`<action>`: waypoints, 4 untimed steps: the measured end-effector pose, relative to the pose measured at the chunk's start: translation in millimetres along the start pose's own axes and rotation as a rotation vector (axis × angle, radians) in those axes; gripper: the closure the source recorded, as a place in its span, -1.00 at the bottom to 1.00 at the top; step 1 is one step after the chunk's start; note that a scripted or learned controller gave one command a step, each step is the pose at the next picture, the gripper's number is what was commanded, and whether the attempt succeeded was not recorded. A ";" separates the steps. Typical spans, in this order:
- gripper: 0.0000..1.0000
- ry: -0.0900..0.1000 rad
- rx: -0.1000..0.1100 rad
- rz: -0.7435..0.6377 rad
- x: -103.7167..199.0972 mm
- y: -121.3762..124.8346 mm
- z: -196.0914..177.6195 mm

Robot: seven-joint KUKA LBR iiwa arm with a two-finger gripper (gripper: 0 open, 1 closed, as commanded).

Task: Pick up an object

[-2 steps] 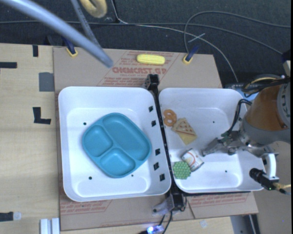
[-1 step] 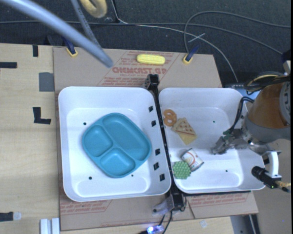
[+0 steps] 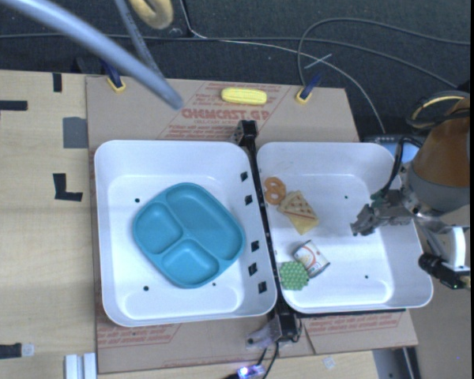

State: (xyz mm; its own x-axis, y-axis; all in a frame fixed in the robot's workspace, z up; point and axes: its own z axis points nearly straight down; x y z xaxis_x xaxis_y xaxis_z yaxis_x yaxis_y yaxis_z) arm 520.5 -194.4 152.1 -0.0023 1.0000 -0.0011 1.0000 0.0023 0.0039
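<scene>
The right shallow white plastic bin (image 3: 379,160) is taken as the reference landmark; it sits against the left shallow white plastic bin (image 3: 114,168), with a black hinge-like divider strip (image 3: 257,212) running between the two. Candidate objects lie in the left part of the right bin: a small orange pretzel-shaped ring (image 3: 274,189) near the bin's upper-left inner corner, a tan wedge-shaped piece resembling a cheese slice (image 3: 299,210) just below and right of the ring, a small cylindrical can with a white-and-brown label (image 3: 310,258) lying on its side further toward the bin's near edge, and a round green textured disc (image 3: 294,275) touching or just beside the can on its lower left. The two-finger gripper (image 3: 362,223) hangs over the right half of the right bin, well apart from all four objects; nothing sits between its fingers, and whether they are spread or pressed together cannot be resolved at this angle. The grey arm with orange band (image 3: 446,160) enters across the bin's right rim. The left bin holds a blue three-compartment plastic tray (image 3: 188,234), resting flat near its centre. A yellow banana-shaped object (image 3: 243,95) lies on the brown cardboard sheet (image 3: 205,117) beyond the far rims of both bins.
</scene>
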 end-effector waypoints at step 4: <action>1.00 0.002 0.004 -0.005 94.8 21.3 -114.9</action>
State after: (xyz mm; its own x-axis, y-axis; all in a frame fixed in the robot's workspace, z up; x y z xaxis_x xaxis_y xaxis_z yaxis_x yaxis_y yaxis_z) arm 541.1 -99.4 266.9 -0.0070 1.0000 0.0012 1.0000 0.0070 -0.0004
